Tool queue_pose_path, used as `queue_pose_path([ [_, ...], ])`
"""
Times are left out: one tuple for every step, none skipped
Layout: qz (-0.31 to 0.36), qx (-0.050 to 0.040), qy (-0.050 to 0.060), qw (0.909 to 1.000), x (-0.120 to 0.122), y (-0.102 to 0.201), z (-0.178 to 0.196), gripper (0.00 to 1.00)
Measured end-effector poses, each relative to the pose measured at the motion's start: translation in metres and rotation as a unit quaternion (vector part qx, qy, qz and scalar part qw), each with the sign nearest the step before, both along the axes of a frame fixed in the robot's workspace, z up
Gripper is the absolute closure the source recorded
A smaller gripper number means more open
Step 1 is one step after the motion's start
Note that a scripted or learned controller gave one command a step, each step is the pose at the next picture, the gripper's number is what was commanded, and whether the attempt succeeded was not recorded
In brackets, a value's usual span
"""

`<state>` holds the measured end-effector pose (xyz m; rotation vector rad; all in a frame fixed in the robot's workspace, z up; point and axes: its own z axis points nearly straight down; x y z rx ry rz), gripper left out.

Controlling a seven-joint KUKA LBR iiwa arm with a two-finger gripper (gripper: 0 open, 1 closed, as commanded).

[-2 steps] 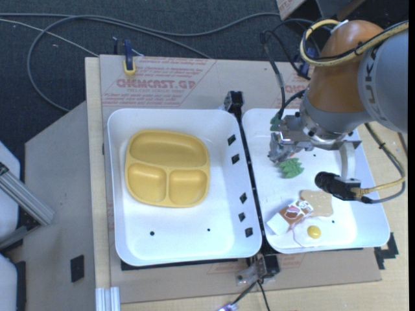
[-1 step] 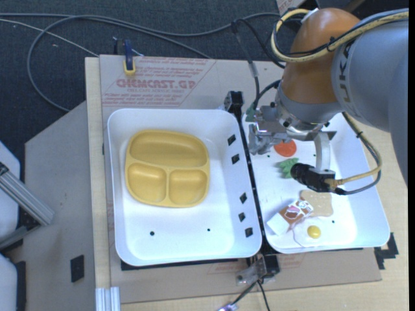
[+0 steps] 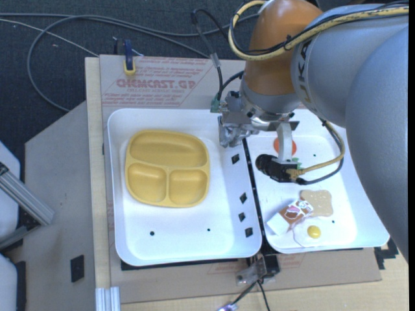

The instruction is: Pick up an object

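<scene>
Arm over the bins' divider
Hand [image 3: 228, 135], grip unclear, hangs at three o'clock of yellow tray [image 3: 168, 168]; toast [image 3: 317, 203] and egg [image 3: 309, 233] right.

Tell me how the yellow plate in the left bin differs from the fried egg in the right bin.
The yellow plate is far bigger than the fried egg. The plate is one plain yellow, split into three compartments; the egg is white with a small yellow yolk. The plate lies alone in the middle of its bin; the egg sits near the front edge, close to other small items. Both lie flat.
</scene>
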<state>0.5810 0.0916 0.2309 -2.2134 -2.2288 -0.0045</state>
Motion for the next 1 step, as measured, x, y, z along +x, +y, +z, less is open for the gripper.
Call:
queue_pose_path([
  [-0.003,-0.0008,0.001,1.0000,-0.0007,-0.0039,0.0002,0.00],
])
